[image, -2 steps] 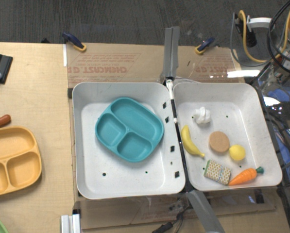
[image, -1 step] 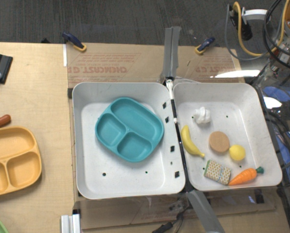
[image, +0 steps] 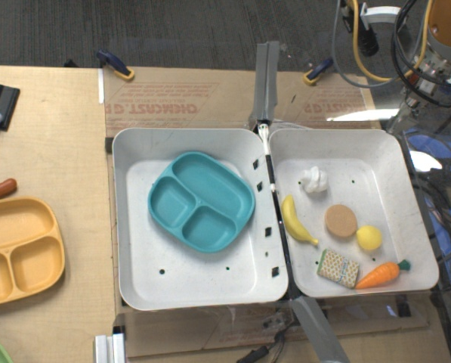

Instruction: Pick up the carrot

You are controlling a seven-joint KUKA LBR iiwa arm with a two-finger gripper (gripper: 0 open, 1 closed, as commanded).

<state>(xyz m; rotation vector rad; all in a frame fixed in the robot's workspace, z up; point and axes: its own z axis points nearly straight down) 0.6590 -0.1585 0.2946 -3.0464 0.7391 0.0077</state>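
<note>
Lying at the right bin's near right corner: carrot. My jaws' state: cannot tell.

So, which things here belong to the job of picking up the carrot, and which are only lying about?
Belong to the job:
carrot, in the right bin

Lying about:
banana
lemon
round tan disc
patterned block
white lump
teal divided plate, in the left bin
</note>
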